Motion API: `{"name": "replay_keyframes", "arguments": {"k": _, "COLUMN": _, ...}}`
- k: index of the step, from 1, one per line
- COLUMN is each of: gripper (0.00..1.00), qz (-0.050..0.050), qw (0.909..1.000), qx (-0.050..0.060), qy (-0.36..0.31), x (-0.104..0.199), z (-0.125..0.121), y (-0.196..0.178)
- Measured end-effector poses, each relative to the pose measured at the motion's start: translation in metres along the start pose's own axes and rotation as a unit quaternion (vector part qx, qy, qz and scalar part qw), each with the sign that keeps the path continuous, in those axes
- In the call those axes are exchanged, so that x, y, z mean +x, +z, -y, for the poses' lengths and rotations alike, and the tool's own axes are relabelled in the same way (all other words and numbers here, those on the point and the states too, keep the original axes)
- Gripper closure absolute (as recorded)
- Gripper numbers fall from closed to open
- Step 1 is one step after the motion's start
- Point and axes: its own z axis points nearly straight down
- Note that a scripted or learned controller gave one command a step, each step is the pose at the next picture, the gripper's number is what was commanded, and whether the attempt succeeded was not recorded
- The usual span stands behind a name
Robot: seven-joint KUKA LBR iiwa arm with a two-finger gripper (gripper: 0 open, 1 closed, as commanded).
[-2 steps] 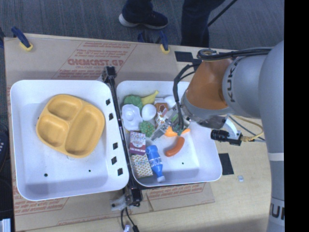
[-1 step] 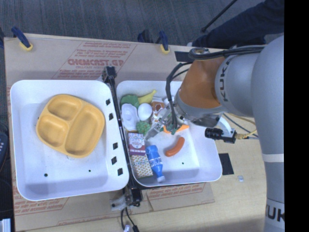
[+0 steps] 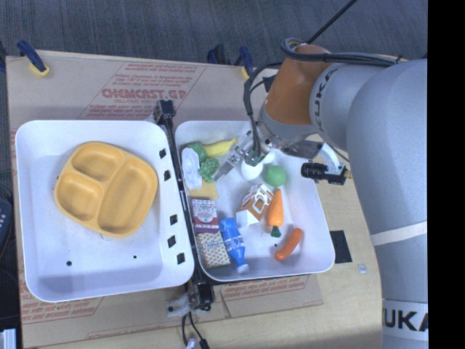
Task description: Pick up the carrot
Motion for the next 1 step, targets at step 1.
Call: {"name": "replay_keyframes", "arguments": {"k": 1, "gripper": 0.0, "qz": -0.008, "qw": 0.9817, "qx": 0.003, "qy": -0.19, "x": 0.0623, "z": 0.0174, "y": -0.0482}}
